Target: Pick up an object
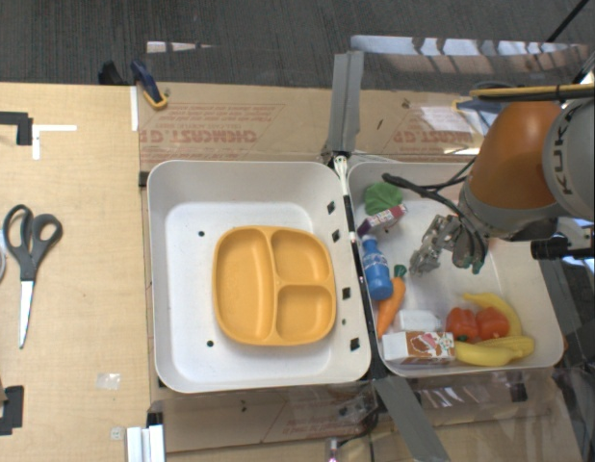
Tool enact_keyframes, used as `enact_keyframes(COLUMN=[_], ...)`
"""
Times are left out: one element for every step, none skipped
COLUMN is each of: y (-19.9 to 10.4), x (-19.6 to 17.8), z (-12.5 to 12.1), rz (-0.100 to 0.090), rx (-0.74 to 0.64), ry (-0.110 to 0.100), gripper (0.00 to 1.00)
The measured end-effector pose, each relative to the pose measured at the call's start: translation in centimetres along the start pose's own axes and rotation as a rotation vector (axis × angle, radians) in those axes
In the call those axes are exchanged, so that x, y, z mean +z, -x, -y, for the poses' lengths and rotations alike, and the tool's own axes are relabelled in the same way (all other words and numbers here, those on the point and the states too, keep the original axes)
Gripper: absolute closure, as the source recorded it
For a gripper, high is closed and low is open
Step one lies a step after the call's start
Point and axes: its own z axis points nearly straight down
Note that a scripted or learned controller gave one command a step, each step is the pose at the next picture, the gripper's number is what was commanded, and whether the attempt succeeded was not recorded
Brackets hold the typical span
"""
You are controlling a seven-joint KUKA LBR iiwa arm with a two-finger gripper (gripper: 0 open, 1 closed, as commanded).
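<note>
My gripper point(450, 250) hangs over the middle of the right bin point(536, 287), its fingers open and nothing between them. To its left lie a blue bottle point(376, 271), an orange carrot point(391, 302), a small white-and-purple tube point(382, 221) and a green object point(382, 197). Below it, near the front wall, are a red pepper point(477, 322), a yellow banana point(494, 351) and a small brown-and-white carton point(419, 346). The gripper touches none of them.
The left bin point(172, 258) holds a yellow divided plate point(275, 285). Scissors point(28, 250) lie on the wooden bench at far left, and a blue clamp point(148, 85) sits at the back. The grey and orange arm point(517, 166) covers the right bin's back right corner.
</note>
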Motion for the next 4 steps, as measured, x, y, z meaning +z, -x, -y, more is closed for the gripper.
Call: enact_keyframes(y=[-8.1,-6.7,-4.7,-2.2], x=[-0.3,-19.7,-2.6,0.0], z=[1.1,4.3,3.4,0.3], rz=[0.014,0.003,-0.001,0.002], rx=[0.266,0.158,0.073,0.445], ry=[0.005,-0.001,-0.001,-0.001], gripper=[1.00,1.00,1.00,1.00])
